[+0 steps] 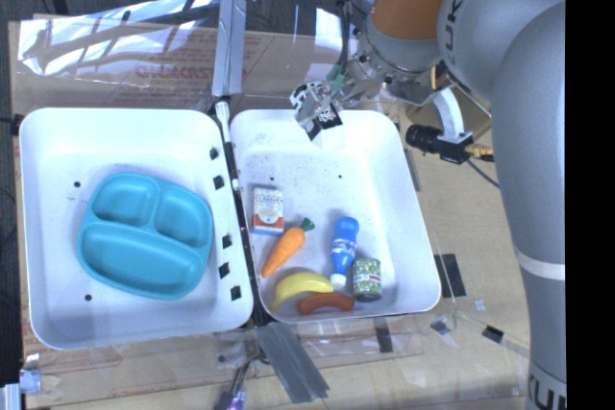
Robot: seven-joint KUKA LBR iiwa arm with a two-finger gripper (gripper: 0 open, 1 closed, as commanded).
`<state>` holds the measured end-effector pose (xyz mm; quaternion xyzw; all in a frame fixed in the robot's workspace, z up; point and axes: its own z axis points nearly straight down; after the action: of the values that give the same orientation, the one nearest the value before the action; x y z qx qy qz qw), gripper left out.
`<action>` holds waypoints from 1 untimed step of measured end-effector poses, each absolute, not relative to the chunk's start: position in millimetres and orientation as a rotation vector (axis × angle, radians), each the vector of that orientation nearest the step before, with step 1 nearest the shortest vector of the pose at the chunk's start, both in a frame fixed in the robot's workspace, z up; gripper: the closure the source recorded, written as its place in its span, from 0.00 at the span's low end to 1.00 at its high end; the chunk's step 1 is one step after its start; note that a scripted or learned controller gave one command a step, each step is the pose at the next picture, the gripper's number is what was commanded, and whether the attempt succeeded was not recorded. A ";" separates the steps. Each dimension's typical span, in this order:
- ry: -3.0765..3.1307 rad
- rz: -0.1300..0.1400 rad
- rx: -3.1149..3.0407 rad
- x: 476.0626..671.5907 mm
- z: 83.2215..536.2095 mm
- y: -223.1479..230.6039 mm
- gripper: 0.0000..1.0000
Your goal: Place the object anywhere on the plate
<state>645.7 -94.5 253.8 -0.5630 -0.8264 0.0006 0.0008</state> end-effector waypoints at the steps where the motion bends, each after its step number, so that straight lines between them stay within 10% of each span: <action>1: -2.719 0.003 -1.566 583.7 190.8 -69.3 1.00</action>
<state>583.7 -69.3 190.8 -0.4990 -0.8666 0.0011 0.0018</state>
